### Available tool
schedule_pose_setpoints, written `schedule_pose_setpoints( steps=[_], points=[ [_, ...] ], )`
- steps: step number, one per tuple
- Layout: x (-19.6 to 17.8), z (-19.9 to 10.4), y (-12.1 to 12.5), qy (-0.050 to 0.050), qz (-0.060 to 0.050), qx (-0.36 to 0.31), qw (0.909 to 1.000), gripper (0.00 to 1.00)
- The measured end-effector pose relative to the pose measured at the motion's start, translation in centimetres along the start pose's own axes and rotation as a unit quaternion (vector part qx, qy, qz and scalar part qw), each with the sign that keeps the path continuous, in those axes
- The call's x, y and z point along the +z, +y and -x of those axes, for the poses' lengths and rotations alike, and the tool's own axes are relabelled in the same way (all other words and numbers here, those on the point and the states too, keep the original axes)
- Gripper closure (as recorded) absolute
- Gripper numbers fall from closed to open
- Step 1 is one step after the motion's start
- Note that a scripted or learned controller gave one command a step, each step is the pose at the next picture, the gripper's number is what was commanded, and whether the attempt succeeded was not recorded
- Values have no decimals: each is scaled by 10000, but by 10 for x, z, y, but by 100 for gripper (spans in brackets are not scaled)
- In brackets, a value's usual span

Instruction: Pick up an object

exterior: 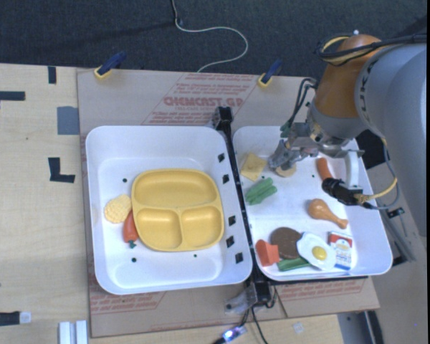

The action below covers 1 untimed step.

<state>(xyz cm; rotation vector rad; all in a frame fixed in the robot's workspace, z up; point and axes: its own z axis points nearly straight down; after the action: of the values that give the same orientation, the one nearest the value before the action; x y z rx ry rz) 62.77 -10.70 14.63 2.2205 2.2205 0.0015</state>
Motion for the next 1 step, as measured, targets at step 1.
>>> schedule_pose_setpoints(
  steps=[1],
  points=[
    [-47, -2, -8, 2, 1, -6, 10000, 100]
  ],
)
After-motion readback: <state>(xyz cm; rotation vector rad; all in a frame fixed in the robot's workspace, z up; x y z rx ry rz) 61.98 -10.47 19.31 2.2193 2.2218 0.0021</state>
